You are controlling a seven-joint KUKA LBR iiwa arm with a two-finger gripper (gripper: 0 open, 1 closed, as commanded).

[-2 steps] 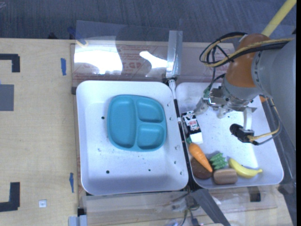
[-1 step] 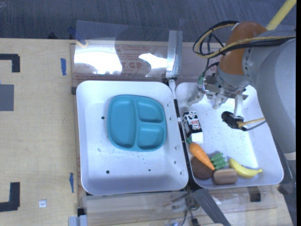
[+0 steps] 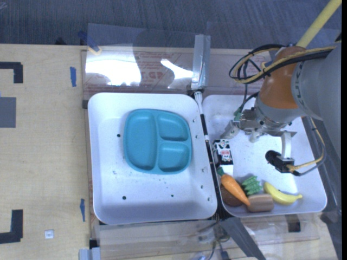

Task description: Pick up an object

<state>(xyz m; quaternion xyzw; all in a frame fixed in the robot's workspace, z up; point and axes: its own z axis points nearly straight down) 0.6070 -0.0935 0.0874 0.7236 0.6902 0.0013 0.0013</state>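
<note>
camera view: hand [image 3: 255,128] hangs over the right bin [image 3: 312,199], upper middle; can't tell if it's open or closed. carrot [image 3: 235,188] lies below and slightly left of it near the bin's front, long axis diagonal, banana [image 3: 282,194] just right.

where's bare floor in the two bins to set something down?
Left white bin: bare strips all round the teal divided plastic plate, widest along the near edge. Right white bin: bare in the middle, under the arm. Crowded along its near edge: orange toy carrot, green toy vegetable, brown block, yellow toy banana; small black-and-white carton by the divider.
</note>
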